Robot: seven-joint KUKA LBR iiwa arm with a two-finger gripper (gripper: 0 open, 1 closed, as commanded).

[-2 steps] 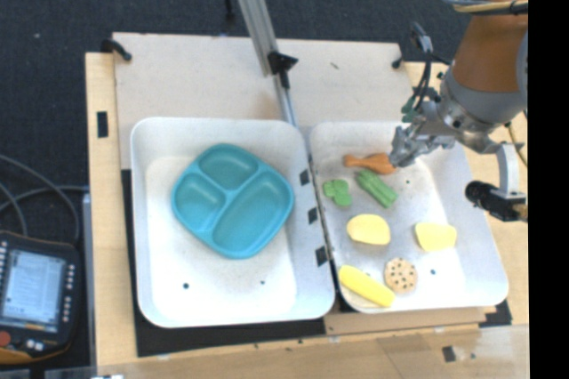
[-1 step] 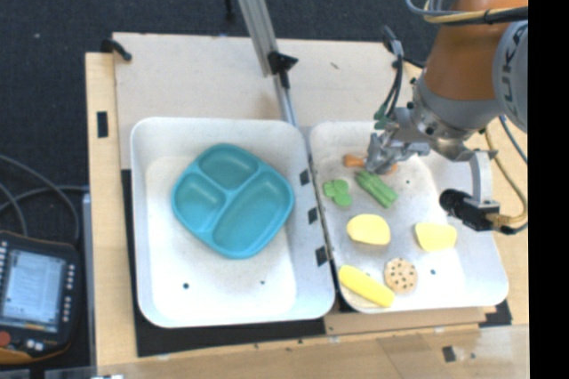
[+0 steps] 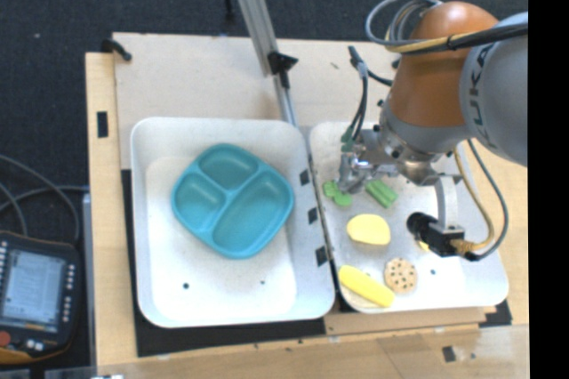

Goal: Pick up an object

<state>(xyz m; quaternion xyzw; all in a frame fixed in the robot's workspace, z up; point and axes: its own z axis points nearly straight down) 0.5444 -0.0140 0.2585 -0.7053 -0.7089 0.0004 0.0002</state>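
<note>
My gripper (image 3: 355, 174) hangs low over the upper left part of the right bin (image 3: 480, 279). Right under and beside it lie green pieces: one (image 3: 337, 192) at its left and one (image 3: 381, 193) at its right. Whether either touches the fingers is hidden by the gripper body. Below them rests a yellow lemon-shaped piece (image 3: 368, 230). A yellow banana-like piece (image 3: 365, 286) lies on the bin's front rim, with a round chocolate-chip cookie (image 3: 401, 275) beside it.
The left bin (image 3: 160, 297) holds a teal divided plate (image 3: 233, 200). A slanted aluminium bar (image 3: 258, 21) stands behind the bins. The wall between the two bins runs just left of the gripper.
</note>
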